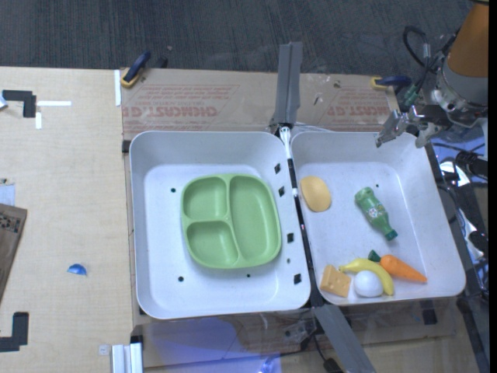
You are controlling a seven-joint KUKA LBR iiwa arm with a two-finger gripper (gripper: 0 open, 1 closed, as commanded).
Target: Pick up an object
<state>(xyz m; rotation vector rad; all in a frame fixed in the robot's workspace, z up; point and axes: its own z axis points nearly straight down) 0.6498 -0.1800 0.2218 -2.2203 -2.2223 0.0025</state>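
Green bottle (376, 213) near carrot (403, 268), banana (371, 270).

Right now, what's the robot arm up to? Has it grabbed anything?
Gripper above right bin's far corner, nothing held. Green bottle, carrot, banana untouched. Path clear.

Mirrored "CHEMCAST" lettering on the cardboard (186, 99)
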